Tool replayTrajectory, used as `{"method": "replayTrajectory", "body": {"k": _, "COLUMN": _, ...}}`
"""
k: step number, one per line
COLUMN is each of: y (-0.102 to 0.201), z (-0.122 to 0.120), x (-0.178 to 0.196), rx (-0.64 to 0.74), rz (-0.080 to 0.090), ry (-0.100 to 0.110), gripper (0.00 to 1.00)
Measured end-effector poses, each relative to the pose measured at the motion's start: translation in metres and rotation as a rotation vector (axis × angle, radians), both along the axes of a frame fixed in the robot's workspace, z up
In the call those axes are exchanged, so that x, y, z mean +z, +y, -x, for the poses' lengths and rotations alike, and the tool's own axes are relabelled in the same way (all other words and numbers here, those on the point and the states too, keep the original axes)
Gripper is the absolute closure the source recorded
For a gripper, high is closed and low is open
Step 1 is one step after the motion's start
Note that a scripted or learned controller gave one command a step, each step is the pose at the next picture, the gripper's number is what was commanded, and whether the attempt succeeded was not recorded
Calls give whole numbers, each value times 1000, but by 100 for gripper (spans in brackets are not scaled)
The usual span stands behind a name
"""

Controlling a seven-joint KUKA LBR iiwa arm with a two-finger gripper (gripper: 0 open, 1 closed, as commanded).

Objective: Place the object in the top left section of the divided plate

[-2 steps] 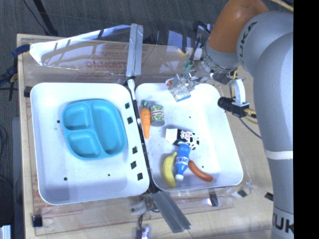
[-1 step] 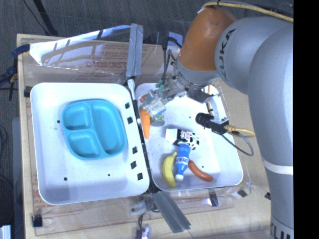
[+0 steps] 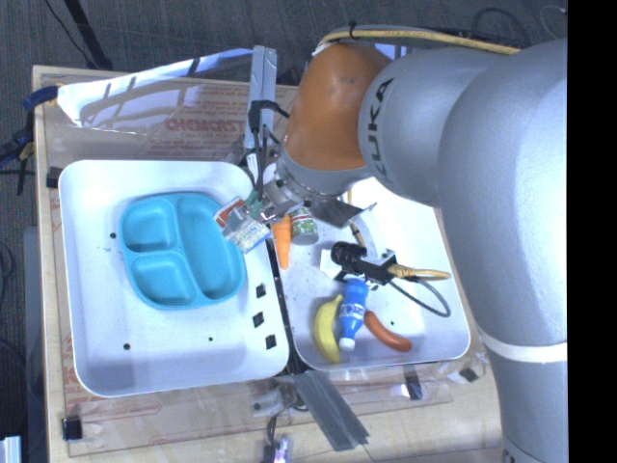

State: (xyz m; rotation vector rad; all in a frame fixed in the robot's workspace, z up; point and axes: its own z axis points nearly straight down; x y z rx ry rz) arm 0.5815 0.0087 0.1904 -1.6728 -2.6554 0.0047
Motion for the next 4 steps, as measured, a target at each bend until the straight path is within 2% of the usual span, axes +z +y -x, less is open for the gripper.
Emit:
{"method": "replayTrajectory", "body": {"k": 1, "y": 54, "z": 51, "x": 31, "rx": 70, "rz": 0, "ry": -2, "gripper": 100}}
{"method": "replayTrajectory", "body": {"k": 2, "y": 92, "z": 3, "x": 86, "rx": 430, "rz": 0, "ry": -6, "gripper": 100}}
{"method": "replayTrajectory", "body": {"k": 3, "y": 70, "z": 47, "x": 0, "rx": 463, "rz": -1, "ry": 0, "gripper": 100}}
{"method": "replayTrajectory", "body": {"k": 4, "y": 70, "z": 47, "x": 0, "rx": 462, "rz": -1, "ry": 0, "gripper": 0}}
